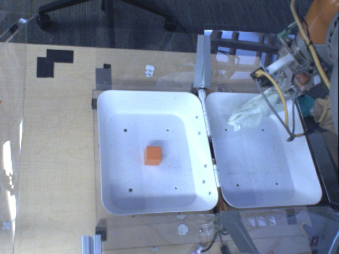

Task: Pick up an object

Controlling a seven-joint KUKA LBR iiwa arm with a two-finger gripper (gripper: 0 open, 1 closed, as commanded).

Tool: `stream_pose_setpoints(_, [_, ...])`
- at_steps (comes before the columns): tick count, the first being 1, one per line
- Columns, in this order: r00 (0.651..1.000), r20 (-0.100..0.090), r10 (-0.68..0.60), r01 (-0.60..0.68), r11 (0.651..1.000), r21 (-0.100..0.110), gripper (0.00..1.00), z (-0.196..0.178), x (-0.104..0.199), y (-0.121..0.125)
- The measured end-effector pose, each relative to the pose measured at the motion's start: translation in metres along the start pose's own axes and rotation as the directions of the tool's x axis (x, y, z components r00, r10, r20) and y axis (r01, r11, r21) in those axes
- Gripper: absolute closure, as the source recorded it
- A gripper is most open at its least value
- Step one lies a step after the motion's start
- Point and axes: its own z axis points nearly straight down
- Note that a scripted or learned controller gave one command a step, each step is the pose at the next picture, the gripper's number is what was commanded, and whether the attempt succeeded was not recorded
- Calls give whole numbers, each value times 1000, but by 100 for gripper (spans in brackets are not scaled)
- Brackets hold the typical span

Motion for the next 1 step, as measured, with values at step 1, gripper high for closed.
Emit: stream_pose_setpoints(1, [972,1,235,-235,972,2,100,35,13,-5])
